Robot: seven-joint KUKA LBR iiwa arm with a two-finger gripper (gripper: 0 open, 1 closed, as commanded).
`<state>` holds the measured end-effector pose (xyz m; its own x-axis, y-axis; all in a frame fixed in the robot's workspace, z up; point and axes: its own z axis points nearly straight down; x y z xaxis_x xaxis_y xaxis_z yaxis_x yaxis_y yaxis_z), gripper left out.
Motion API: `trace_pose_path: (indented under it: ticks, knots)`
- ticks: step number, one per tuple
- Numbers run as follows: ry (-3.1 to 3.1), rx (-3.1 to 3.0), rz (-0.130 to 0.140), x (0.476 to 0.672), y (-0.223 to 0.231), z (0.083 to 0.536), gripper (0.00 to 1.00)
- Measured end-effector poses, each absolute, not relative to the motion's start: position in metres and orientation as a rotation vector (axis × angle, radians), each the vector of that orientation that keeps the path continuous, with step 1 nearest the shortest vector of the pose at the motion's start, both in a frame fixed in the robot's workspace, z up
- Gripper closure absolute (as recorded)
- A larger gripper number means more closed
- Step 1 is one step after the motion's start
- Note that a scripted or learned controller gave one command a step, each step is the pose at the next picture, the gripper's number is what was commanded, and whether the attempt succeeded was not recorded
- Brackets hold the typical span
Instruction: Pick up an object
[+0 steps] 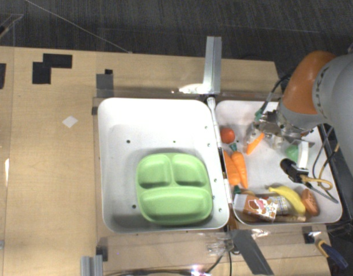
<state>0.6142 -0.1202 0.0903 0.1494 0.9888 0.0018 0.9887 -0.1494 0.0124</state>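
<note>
the gripper (272, 135) hangs over the right bin (332, 214) beside a small carrot (254, 143); its opening can't be judged.

a light wooden bench (44, 171) fills the left and lower frame. dark grey carpet floor (165, 10) runs along the top. black square marks (50, 66) sit at upper left.

Arm (337, 88): bulky grey rounded casing, glossy orange band (303, 88) above wrist. Wrist end is metal block hardware with small fittings. Thin black cables (325, 148) loop off its side.
</note>
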Motion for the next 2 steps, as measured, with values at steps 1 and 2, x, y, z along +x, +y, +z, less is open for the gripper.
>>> trace_pose_path:
  ticks: [1,2]
  knots:
    - [2.045,2.369,0.028,0.618,-0.118,0.104,1.00]
    - [1.986,2.429,0.008,0.607,-0.076,0.199,1.00]
